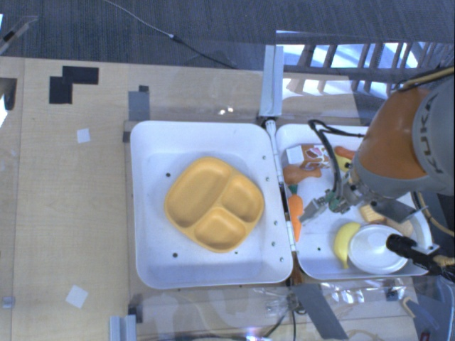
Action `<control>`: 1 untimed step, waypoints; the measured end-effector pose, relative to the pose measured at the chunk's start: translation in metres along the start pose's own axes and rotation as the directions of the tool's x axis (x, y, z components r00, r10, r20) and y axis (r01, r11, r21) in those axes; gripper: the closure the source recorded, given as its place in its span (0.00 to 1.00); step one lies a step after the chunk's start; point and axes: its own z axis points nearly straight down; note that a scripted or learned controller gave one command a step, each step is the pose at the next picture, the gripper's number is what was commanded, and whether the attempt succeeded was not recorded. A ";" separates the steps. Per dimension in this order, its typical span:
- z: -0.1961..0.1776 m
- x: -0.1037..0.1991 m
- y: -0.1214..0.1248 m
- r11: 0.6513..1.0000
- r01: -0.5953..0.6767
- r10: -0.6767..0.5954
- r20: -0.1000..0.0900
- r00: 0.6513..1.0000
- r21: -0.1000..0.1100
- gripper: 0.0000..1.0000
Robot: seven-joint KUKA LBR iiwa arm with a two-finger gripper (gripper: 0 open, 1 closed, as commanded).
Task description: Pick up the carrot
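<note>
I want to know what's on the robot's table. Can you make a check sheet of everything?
Surface: wooden bench with two white bins, left and right.
Job's things: carrot lying at the right bin's left wall, not held.
Clutter: yellow plate in left bin; white bowl, yellow ball, toys in right bin.
Grippers: gripper near the carrot.
Cables: black cable on the arm.
Surroundings: dark floor.

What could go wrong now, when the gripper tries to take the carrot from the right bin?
1. The carrot lies against the left wall of the right bin, so one finger may hit the wall and the grasp could slip.
2. The gripper hovers beside the carrot, near a brown toy and a yellow cup; it might knock these.
</note>
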 end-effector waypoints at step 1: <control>0.001 0.009 0.019 0.999 0.053 -0.053 -0.001 0.999 0.003 0.00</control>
